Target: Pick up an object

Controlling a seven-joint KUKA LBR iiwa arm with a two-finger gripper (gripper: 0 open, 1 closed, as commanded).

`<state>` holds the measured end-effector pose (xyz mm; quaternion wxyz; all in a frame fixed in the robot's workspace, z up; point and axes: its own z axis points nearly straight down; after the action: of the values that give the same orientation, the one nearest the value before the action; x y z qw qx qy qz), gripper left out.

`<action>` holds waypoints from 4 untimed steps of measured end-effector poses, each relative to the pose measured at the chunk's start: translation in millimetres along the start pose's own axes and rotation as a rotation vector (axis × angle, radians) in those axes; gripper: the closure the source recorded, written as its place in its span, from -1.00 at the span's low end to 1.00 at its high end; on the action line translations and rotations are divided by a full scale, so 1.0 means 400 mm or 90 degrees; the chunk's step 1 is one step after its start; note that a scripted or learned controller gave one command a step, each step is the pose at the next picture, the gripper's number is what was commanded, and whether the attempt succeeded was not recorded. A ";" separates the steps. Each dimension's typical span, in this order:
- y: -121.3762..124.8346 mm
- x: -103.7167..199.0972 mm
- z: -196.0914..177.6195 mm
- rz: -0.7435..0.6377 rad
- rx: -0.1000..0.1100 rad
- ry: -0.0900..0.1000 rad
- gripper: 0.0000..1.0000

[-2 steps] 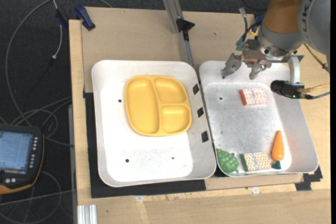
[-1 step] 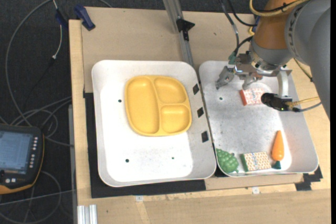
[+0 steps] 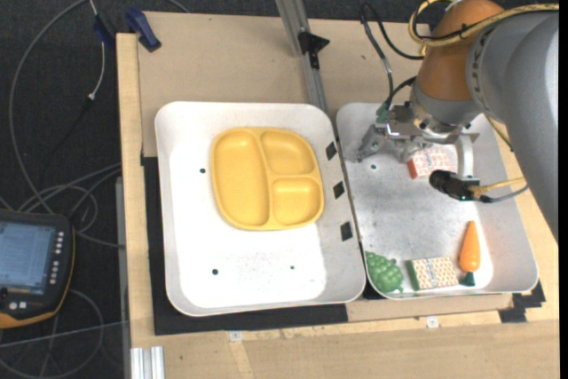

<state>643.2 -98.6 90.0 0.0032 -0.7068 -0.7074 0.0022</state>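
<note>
- Presently, hand (image 3: 417, 146): metal two-finger unit under the grey arm with orange band, low over the far part of the right shallow white plastic bin (image 3: 390, 217). Whether it is clenched or released cannot be told; the wrist covers the view from above.
- Nearest candidate: small white packet with red print (image 3: 428, 161), lying in the far half of the right bin, just beside or under the hand, towards the near-right of it. Touching or merely close: cannot tell. No object is visibly held.
- Black-tipped part (image 3: 446, 183) just nearer than the packet; whether it belongs to the arm's tooling or is a loose item is unclear.
- Other candidates, all along the near edge of the right bin, well apart from the hand:
  - orange plastic toy carrot (image 3: 469, 248), long axis running roughly far-to-near, green end nearest the camera.
  - patterned rectangular box (image 3: 433, 272), long axis along the bin's near wall.
  - green bumpy toy vegetable (image 3: 383, 272), in the near-left corner.
- Left shallow white bin (image 3: 177, 191): holds a yellow three-compartment plastic tray (image 3: 266, 177), across the divide from the hand.
- Judgement: the packet is the likeliest target; a short descent would decide it.
- Desk (image 3: 222, 58): bare wood beyond the bins.
</note>
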 end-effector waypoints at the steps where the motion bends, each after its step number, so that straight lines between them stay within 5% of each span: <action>1: 0.005 0.001 -0.036 0.000 -0.005 0.000 1.00; 4: 0.021 -0.002 -0.485 -0.001 -0.010 -0.002 1.00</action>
<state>653.0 -99.7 284.0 -0.0034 -0.7066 -0.7076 -0.0026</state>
